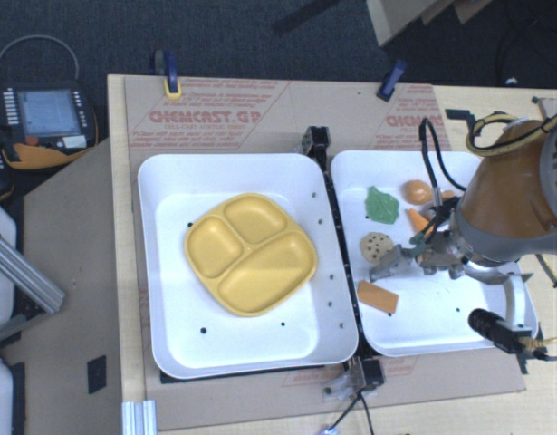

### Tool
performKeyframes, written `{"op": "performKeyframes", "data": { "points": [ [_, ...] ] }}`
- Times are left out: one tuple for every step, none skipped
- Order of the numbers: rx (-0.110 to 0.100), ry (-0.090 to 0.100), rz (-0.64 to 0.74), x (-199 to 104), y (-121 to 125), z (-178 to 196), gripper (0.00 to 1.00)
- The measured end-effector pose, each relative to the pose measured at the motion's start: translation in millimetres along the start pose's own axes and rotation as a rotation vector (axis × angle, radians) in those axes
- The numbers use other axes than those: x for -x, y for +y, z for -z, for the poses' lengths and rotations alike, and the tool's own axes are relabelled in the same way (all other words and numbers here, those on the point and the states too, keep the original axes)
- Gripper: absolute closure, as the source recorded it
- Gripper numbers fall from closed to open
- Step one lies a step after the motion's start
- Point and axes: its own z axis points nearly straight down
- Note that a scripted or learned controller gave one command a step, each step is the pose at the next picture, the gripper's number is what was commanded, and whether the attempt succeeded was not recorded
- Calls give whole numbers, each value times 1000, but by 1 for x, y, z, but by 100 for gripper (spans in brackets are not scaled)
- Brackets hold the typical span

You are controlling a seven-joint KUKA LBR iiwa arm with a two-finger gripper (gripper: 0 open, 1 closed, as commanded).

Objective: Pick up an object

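Observation:
Several small items lie in the right white bin (423,333). A green leafy piece (382,206) sits near the bin's upper left, and an orange ball (417,191) is just right of it. An orange wedge (417,217) is partly hidden by the arm. A round speckled cookie (376,245) lies lower down, with a flat orange block (379,296) below it. My gripper (388,264) reaches in from the right, low over the bin floor. Its tip sits just below and right of the cookie and above the orange block.
The left white bin (169,315) holds a yellow divided plate (250,253). A black divider with clamps (316,141) runs between the bins. Cables (432,157) loop over the right bin's top. The arm's orange and grey body (504,207) covers the bin's right side.

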Motion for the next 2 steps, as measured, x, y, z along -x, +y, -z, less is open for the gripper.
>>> {"op": "performKeyframes", "data": {
  "points": [
    [-3,1,0,-1,-1,-53,0],
    [3,-1,-1,0,0,-40,100]
  ]
}}
